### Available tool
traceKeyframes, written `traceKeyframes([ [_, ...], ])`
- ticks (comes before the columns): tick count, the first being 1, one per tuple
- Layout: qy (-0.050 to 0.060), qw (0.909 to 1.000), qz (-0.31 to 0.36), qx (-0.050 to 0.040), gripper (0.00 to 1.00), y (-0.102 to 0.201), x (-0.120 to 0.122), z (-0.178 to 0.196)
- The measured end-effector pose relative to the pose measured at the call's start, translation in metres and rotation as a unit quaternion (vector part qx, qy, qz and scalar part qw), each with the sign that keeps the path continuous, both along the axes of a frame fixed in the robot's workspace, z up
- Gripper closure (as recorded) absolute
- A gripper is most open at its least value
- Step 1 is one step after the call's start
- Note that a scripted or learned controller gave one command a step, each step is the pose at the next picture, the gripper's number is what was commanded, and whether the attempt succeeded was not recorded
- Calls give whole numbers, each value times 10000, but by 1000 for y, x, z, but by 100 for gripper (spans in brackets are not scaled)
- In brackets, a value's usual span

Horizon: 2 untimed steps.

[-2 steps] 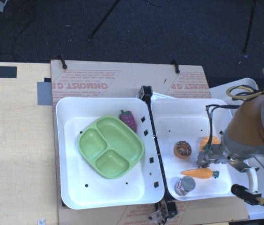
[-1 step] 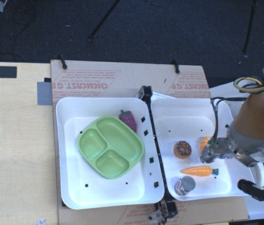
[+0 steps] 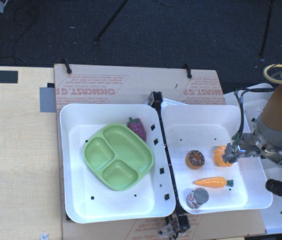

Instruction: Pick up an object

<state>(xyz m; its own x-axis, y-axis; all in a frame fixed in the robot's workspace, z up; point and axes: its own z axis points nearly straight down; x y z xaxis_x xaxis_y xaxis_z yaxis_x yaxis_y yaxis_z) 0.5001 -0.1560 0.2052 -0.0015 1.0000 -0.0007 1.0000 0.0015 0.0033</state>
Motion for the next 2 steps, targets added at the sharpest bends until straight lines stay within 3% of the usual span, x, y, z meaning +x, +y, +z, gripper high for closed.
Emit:
traceKeyframes([
  [1, 5, 10000, -1, 1, 100, 0, 0, 42],
  [2, 26, 10000, 15, 12, 100, 49, 11, 42],
])
